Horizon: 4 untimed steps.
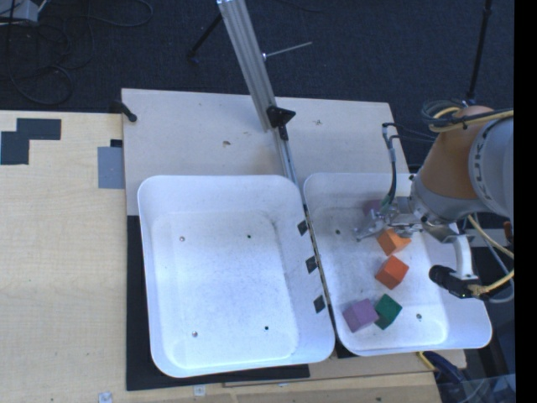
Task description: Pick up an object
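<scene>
Presently logged, right bin (pixel 470 330): four small blocks on the white floor. Upper orange block (pixel 391 241) near the bin's middle, directly beneath the gripper (pixel 382 222), touching or very nearly touching the metal tips. Second orange block (pixel 392 271) just below it, apart. Purple block (pixel 361 315) and green block (pixel 388 311) further toward the near rim, touching one another. Left bin (pixel 159 196) alongside, separated by the shared rims. Arm (pixel 457 170) entering from the right, orange band above the wrist. Pincer state: cannot tell how far open, since the tips blur into thin grey prongs, and nothing visibly clamped between them. Handling, by judgement: blocks probably light, stiff, flat-sided, likely foam or wood — no fragility expected, little slip. Best hold: two opposite flat faces of the upper orange block, squarely, not across corners. Purple and green pair less suitable — too close together for a clean entry.
</scene>
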Each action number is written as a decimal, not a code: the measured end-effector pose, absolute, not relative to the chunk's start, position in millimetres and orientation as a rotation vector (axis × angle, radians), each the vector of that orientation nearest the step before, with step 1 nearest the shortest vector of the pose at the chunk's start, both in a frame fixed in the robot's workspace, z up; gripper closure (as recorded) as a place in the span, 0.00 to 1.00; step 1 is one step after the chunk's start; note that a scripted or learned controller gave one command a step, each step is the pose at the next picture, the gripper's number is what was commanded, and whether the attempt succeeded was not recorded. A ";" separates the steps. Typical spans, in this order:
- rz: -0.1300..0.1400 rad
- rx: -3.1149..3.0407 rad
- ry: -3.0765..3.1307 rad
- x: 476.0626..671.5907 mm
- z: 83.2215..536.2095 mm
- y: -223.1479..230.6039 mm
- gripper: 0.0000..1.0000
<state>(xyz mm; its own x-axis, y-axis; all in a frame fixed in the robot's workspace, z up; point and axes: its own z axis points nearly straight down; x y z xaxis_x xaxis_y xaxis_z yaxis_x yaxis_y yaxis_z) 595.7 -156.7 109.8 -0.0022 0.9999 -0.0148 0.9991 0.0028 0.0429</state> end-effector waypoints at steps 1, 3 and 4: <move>0.001 2.219 2.219 599.4 96.8 -155.5 0.00; -0.001 2.222 2.220 576.5 101.6 -152.1 1.00; 0.010 2.211 2.228 610.0 195.1 -66.3 1.00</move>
<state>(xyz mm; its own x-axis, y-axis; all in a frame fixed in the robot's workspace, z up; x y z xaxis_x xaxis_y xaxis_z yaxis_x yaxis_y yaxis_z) 610.0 -66.3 195.1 -0.0079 1.0000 0.0029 0.9999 0.0078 0.0063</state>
